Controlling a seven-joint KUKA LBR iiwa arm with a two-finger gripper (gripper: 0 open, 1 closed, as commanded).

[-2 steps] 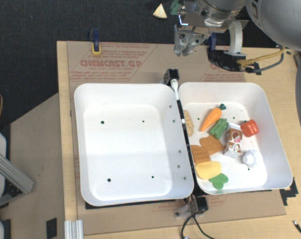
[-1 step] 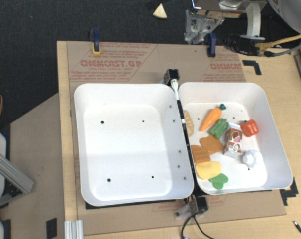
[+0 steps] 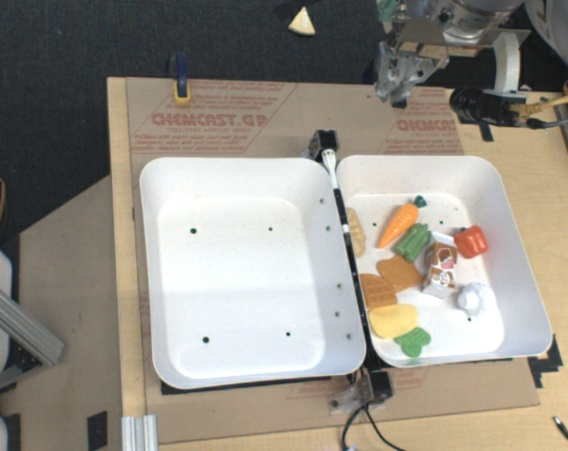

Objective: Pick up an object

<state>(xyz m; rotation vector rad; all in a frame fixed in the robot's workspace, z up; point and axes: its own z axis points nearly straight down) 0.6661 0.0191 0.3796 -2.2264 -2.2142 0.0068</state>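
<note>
- Plastic toy food is piled in the right bin [image 3: 509, 214]: a carrot [image 3: 398, 224], a red pepper [image 3: 470, 242], a yellow piece [image 3: 393, 320] and green bits among them.
- The pieces are judged light, stiff and somewhat slippery; the carrot, lying apart at the heap's edge, could best be taken across its narrow body.
- The tool [image 3: 396, 90] is held above the counter [image 3: 265, 120] beyond the bin's far rim, pointing down, nothing seen in it; whether it is open cannot be told.
- The left bin [image 3: 161, 252] lies well apart from it.

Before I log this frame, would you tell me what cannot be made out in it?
- Claw, camera view: small and blurred, so open or shut is unclear.
- Arm: cut off by the top edge.
- Carton in the right bin: print too small to read.
- Waffle: partly covered by the yellow piece.
</note>
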